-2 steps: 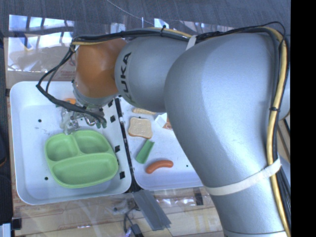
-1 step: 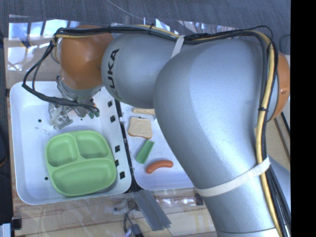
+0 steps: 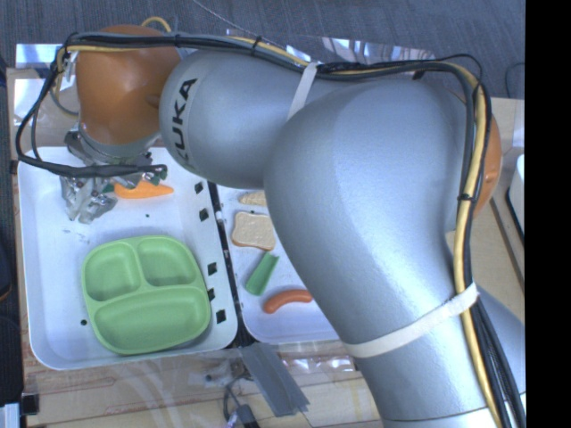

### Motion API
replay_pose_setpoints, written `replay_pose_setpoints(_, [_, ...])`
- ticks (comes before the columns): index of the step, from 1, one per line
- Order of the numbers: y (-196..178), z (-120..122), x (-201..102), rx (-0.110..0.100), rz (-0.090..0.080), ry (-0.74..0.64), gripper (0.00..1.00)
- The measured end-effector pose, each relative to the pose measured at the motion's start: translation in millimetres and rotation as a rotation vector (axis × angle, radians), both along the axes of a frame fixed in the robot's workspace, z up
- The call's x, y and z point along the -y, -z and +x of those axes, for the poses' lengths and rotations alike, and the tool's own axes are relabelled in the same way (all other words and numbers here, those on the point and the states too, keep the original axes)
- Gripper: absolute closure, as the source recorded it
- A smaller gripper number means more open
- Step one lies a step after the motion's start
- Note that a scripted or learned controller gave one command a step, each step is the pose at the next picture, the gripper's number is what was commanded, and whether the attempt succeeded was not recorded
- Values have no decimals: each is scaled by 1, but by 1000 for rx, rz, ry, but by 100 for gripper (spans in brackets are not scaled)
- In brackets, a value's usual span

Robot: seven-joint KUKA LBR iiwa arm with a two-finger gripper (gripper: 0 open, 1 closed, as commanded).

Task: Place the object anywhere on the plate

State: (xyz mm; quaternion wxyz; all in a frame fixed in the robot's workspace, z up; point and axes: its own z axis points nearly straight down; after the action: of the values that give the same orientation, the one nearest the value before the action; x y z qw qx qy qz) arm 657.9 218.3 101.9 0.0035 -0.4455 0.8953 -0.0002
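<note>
Left bin (image 3: 36, 239) holds green plate (image 3: 143, 292) – fingers (image 3: 85, 201) beside carrot (image 3: 143, 190), spread/shut unclear.

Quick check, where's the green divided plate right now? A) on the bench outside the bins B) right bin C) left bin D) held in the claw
C: the green divided plate lies flat on the floor of the left bin, below the claw.

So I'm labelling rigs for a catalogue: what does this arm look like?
A bulky, rounded arm in matte silver-grey with "KUKA" in dark letters, an orange band above the wrist, black and yellow cables strapped along it with white ties, and a small metallic gripper.
</note>
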Motion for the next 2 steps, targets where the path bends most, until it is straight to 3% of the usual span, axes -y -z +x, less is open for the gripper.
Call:
replay_pose_setpoints(1, [-27,-1,11,-1,-2,-417,100])
replay_pose_setpoints(2, [-8,-1,5,-3,-3,-617,100])
